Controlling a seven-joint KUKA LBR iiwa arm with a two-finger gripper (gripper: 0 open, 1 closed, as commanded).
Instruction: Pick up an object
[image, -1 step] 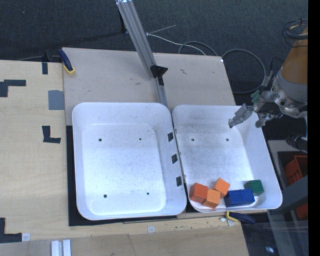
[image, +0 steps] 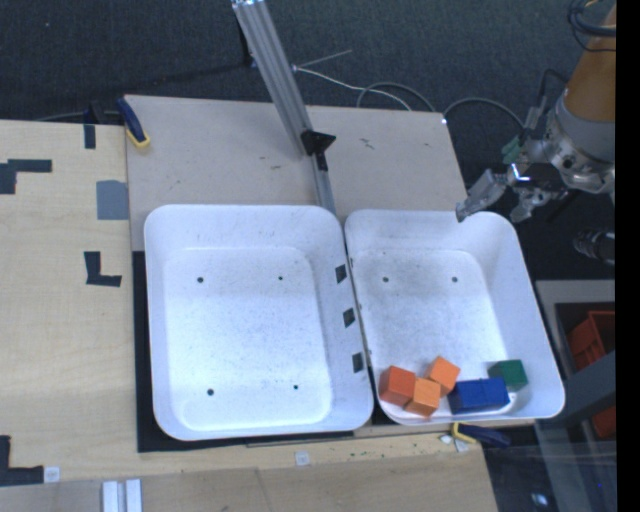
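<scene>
**Open gripper hanging over the right bin's far corner**

Spread apart and holding nothing, the two fingers of the gripper (image: 497, 198) are hanging just above the far right corner of the right bin (image: 420, 290), well apart from anything to pick up. The grey arm is reaching in from the right, its orange band (image: 590, 85) showing near the top corner.

The objects are sitting bunched in the near right corner of that bin: an orange block (image: 398, 382), a second orange block (image: 443, 373) tilted on its edge, a third orange block (image: 425, 397) touching both, a blue block (image: 478, 396) just beside them, and a green block (image: 510, 374) behind the blue one.

The left bin (image: 245, 320) is lying alongside, its rim touching the right bin's. Both bins are resting on a pale bench (image: 250, 150) marked with dark tape pieces. A slanted metal rail (image: 285, 85) is crossing the bench from the top, white cables are trailing over the dark floor behind, and a blue-and-yellow clamp (image: 133, 123) is gripping the bench's far left corner.
</scene>
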